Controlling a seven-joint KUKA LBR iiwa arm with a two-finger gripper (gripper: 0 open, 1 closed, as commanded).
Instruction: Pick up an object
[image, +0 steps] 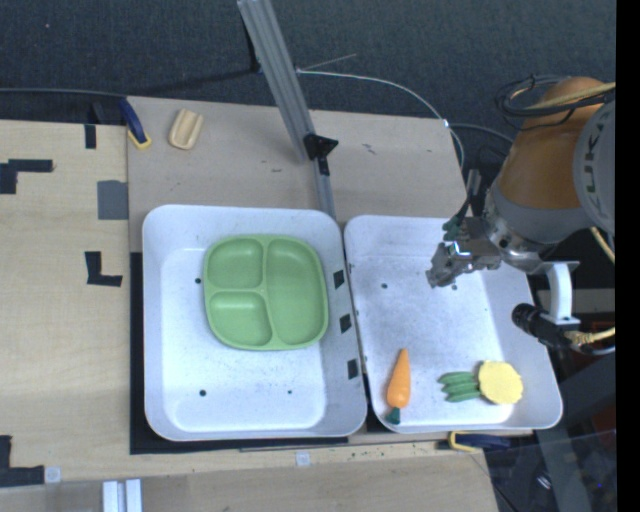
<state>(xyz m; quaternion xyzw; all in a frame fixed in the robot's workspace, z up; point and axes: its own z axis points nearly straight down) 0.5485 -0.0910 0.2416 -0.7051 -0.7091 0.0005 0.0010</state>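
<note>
Tool (446, 268) over right bin (420, 310), grip state unclear, one carrot (399, 377), one corn cob (482, 384), one green plate (266, 291)

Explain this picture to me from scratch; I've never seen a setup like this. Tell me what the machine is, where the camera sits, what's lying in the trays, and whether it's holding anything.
This is one camera fixed above a bench, looking down at a slant. The grey and orange machine at the right is a robot arm; its gripper is the small metal part at its tip, hanging over the right bin. I see nothing between its fingers. That bin holds a toy carrot, a green pea pod and a yellow round piece touching it, all near the front edge. The left bin holds a green divided plate. The arm's job is to pick something up.
</note>
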